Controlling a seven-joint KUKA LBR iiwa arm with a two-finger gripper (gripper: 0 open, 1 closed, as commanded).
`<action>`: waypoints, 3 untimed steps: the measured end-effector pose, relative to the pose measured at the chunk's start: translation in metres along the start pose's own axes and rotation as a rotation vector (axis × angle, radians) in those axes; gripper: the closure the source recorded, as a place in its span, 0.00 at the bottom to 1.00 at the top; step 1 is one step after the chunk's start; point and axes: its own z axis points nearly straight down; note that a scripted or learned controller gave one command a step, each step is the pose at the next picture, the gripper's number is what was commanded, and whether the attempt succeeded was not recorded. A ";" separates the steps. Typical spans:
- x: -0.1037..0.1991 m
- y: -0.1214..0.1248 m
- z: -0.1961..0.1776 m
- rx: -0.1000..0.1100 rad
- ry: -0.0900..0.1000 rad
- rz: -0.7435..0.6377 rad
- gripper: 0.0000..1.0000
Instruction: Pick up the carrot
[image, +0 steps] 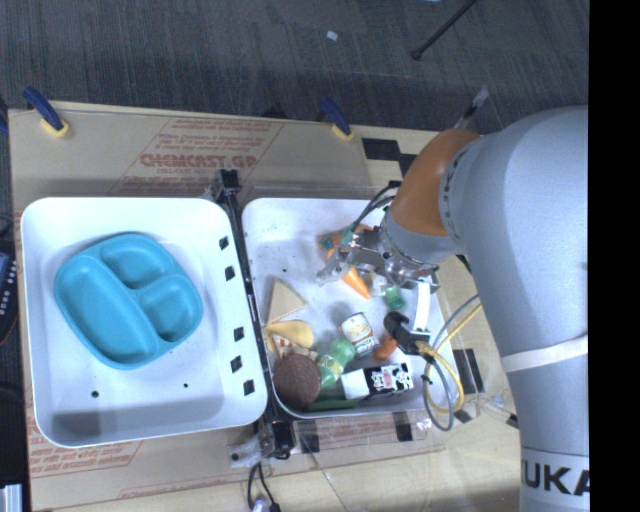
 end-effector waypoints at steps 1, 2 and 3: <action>0.001 0.000 -0.010 0.004 0.002 -0.006 1.00; 0.022 -0.099 0.004 0.009 0.003 -0.112 1.00; 0.049 -0.103 0.003 0.002 0.001 0.115 1.00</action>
